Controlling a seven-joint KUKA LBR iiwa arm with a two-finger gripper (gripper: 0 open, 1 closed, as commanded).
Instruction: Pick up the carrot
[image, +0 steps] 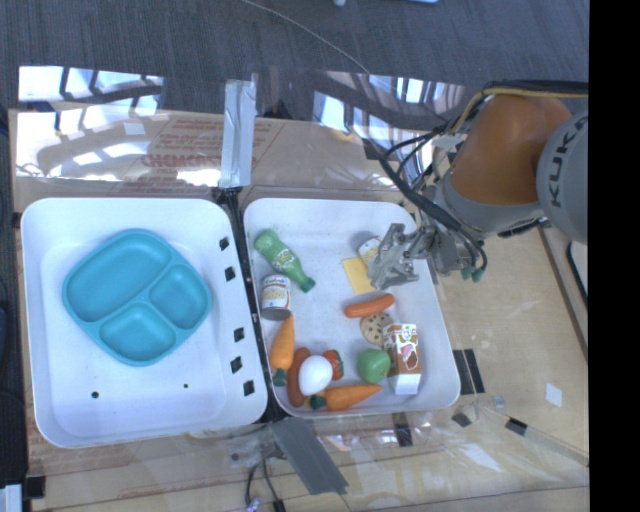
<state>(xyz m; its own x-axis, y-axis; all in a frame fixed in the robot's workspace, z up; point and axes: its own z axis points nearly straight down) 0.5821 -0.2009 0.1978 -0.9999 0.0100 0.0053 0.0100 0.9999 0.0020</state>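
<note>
So the gripper (392, 262) is hanging over the right bin (330, 215), up around the bin's 2 o'clock corner, with the grey arm (510, 160) coming in from 3 o'clock. Nothing sits between its fingers; they look parted, though honestly the metal bits blur together there, so take that with a grain of salt.

Carrot situation: there's more than one. A small carrot (369, 306) lies just below the gripper, towards 6 o'clock from it, not touching it. Another carrot (283, 345) rests along the bin's left wall at about 8 o'clock, pointing up and down. A third carrot (346, 397) lies flat along the bottom edge at 6 o'clock.

Other stuff in the same bin: a green bottle (282, 260) tilted at 10 o'clock, a small can (275, 295) right under it, a yellow cheese slice (356, 273) just beside the gripper, a cookie (376, 326) near the middle, a white egg (315, 375) between the two lower carrots, a green pepper-ish thing (373, 365), and a little carton (404, 357) at 4 o'clock.

Left bin (60, 400) holds a blue divided plate (136, 295), sitting up towards 10 o'clock. Both bins sit side by side on the table (520, 340).
</note>
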